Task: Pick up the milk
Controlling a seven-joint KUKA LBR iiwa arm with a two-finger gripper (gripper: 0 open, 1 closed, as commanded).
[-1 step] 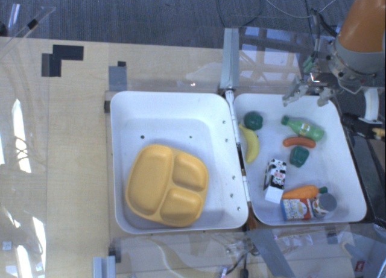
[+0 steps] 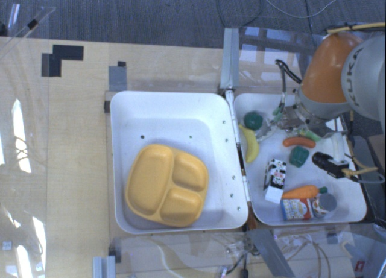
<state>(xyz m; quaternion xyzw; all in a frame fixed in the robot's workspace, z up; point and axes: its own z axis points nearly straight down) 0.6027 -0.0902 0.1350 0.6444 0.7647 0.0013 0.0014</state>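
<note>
The milk (image 2: 275, 180) is a small carton with black and white cow patches. It lies in the right bin (image 2: 356, 210), near the bin's middle, and nothing touches it from above. My gripper (image 2: 283, 120) hangs over the far part of the same bin, well beyond the milk, between a dark green round item (image 2: 253, 120) and a red sausage (image 2: 298, 142). I see nothing held in it. The arm's orange band (image 2: 325, 69) rises behind it.
Around the milk lie a banana (image 2: 250, 144), a green block (image 2: 298, 157), a carrot (image 2: 300, 192), an orange box (image 2: 295, 209) and a grey can (image 2: 327, 203). The left bin (image 2: 126, 114) holds a yellow divided plate (image 2: 167, 184).
</note>
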